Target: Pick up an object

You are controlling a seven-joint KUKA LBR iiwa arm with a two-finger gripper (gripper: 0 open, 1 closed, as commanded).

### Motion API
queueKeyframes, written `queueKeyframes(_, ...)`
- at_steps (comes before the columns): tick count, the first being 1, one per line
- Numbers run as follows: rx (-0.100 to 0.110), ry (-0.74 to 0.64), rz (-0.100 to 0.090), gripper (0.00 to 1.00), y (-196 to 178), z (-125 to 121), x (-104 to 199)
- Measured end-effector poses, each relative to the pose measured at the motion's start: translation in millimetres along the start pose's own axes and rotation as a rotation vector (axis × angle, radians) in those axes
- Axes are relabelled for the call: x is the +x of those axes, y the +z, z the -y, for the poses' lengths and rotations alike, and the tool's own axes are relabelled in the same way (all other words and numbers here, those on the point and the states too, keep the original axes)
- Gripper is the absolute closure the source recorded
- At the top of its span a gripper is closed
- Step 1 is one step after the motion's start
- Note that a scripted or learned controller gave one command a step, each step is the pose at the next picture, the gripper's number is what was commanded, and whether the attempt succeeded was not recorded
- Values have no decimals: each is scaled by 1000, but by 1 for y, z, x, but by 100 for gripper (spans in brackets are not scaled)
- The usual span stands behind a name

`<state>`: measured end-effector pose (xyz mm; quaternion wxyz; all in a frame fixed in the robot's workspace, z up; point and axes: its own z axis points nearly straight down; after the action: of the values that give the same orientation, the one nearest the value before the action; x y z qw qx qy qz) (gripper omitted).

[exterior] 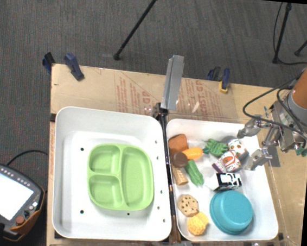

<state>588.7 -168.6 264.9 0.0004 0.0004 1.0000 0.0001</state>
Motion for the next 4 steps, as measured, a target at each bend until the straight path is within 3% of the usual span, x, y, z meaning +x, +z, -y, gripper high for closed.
queueKeyframes(1,4,0,22,0,148,-23,-28)
queueKeyframes(2,2,63,12,0,169,-60,-30)
queueKeyframes(3,0,194,3,0,176,-83,7)
queueKeyframes(4,0,191,1,0,177,-83,0)
